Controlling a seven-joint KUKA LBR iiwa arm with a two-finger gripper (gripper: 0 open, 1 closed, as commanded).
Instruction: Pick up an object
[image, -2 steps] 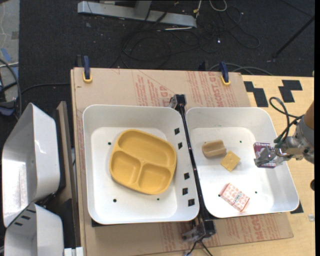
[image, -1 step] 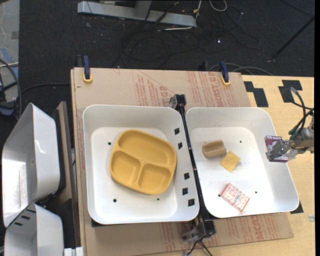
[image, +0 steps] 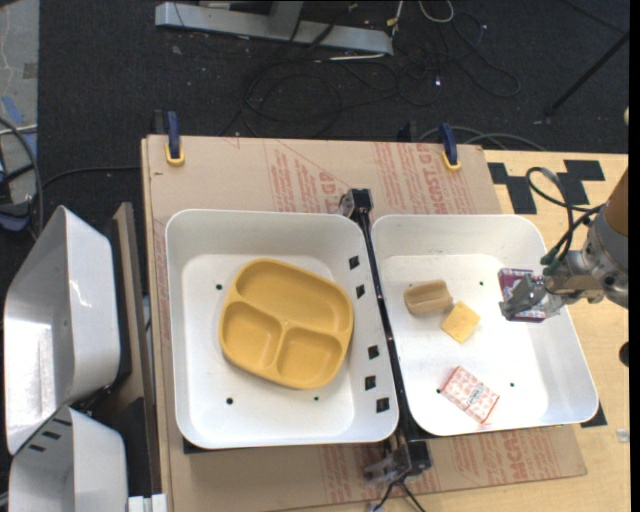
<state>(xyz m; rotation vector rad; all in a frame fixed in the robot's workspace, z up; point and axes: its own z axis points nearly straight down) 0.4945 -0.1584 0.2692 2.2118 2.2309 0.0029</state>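
Observation:
The right bin (image: 560, 395) holds a brown block (image: 428, 297), a yellow square piece (image: 461, 323) beside it, and a red-and-white patterned packet (image: 470, 393) nearer the front. A purple packet (image: 516, 279) lies at the bin's right side. My gripper (image: 524, 301) reaches in from the right and sits directly over the purple packet, covering its middle. Purple shows above and below the gripper.
The left bin (image: 190, 330) holds a yellow divided plate (image: 286, 323). A black divider (image: 378, 330) runs between the two bins. The arm's grey wrist (image: 600, 262) and a cable hang over the right bin's right rim.

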